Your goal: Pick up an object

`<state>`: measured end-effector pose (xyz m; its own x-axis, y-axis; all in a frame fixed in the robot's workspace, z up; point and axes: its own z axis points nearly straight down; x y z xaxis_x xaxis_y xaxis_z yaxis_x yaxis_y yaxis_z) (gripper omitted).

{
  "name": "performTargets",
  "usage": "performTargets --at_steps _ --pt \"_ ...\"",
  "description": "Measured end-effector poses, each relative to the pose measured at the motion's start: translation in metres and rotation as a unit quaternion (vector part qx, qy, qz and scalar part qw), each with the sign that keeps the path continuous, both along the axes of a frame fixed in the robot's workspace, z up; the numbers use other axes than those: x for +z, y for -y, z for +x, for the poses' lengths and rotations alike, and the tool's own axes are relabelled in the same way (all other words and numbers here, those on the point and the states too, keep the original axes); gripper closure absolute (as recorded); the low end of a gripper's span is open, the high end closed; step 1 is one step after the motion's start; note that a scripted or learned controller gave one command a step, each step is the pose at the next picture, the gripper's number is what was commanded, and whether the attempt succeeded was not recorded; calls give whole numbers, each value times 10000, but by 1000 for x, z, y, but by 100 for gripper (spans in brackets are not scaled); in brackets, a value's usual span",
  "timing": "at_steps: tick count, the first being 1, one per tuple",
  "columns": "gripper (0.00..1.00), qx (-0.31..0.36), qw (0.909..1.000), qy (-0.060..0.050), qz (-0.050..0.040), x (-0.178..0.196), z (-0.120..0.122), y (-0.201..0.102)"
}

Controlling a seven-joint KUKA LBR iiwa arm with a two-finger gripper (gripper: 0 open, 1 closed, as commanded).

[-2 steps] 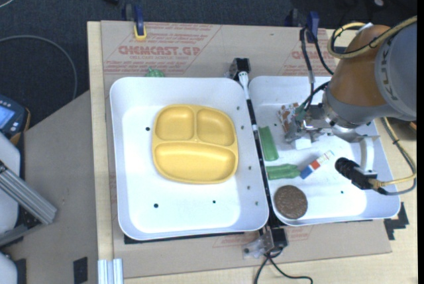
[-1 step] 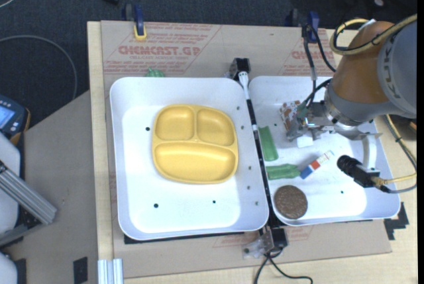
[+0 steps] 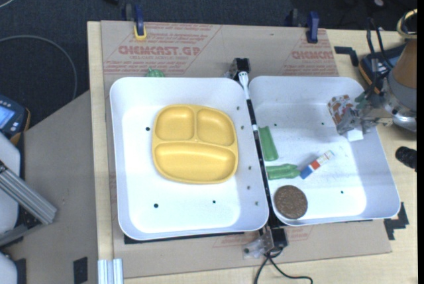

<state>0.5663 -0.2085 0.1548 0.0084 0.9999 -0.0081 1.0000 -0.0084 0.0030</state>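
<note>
My gripper [image 3: 344,116] hangs low over the right bin [image 3: 371,210], near its far right corner, with the arm reaching in from the right. Closer to the bin's left wall lie a green stick [image 3: 267,142] and a second green piece [image 3: 283,171]. A small white, red and blue block [image 3: 317,165] rests in the middle, apart from the gripper. A brown round disc [image 3: 291,201] sits by the front rim. None of these objects touches the gripper.
The left bin [image 3: 132,210] holds a yellow divided plate [image 3: 195,143]. A black divider [image 3: 250,110] runs between the two bins. Clamps [image 3: 138,23] hold the cardboard sheet at the bench's far edge.
</note>
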Motion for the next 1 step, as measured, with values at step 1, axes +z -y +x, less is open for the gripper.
performTargets --at_steps 1 --pt "100 47 10000 -3 28 -35 34 16"
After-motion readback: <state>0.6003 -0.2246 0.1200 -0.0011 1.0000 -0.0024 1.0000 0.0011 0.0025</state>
